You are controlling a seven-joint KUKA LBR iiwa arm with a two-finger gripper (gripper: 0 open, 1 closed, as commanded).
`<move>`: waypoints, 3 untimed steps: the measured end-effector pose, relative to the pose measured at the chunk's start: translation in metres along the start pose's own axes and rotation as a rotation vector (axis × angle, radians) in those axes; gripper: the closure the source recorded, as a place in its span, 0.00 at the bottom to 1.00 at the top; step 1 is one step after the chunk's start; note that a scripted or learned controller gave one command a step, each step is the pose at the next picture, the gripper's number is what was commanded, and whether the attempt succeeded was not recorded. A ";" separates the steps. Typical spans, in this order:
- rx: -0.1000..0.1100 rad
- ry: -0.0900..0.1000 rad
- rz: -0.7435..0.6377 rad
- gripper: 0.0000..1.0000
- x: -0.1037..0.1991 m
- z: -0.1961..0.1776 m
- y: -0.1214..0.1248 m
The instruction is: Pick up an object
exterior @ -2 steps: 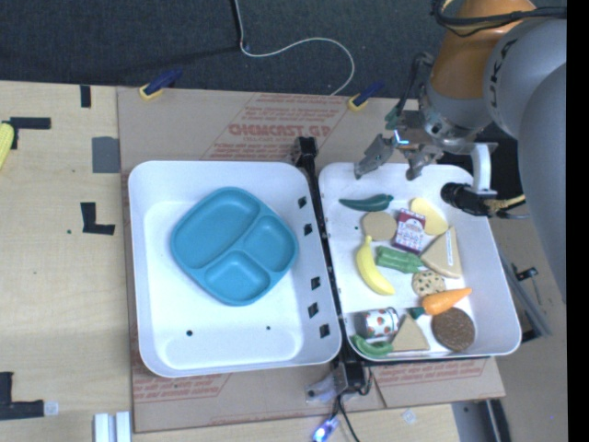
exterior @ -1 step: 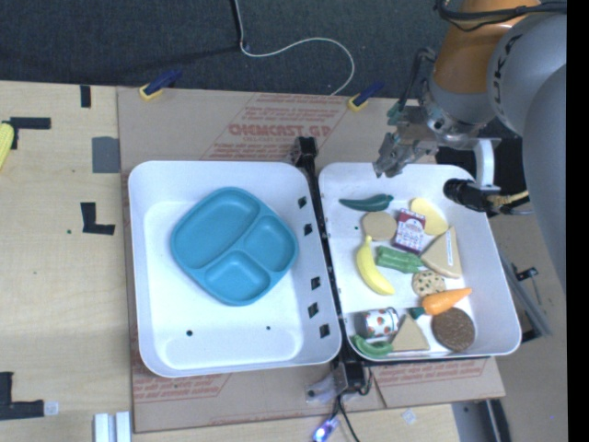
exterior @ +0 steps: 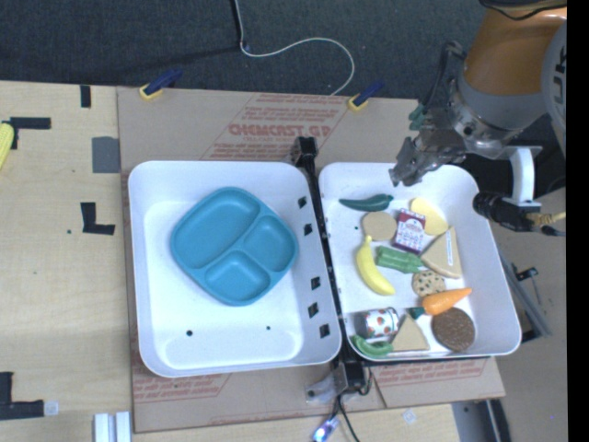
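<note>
Green pepper (exterior: 366,202) just below tool (exterior: 406,173)

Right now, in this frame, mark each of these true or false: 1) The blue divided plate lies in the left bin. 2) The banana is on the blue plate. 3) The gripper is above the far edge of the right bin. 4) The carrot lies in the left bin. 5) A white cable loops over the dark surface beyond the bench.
1) True: the blue divided plate lies in the left bin.
2) False: the banana lies in the right bin, among the other toy food.
3) True: the gripper is near that bin's far rim.
4) False: the carrot lies in the right bin, next to a brown round cookie.
5) True: the white cable curves there.
</note>
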State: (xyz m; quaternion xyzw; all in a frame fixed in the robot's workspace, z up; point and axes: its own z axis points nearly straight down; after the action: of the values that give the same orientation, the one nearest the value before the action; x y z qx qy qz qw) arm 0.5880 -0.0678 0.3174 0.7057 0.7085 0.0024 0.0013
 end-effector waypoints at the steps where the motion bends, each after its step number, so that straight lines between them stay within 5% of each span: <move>1: -0.004 0.002 -0.010 1.00 0.101 -0.138 -0.063; 2: 0.016 -0.003 0.007 1.00 0.077 -0.059 -0.106; 3: 0.017 -0.002 -0.001 1.00 0.131 0.044 -0.106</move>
State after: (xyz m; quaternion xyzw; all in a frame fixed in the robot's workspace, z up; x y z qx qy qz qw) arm 0.4821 0.0624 0.2728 0.7055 0.7087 -0.0043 -0.0039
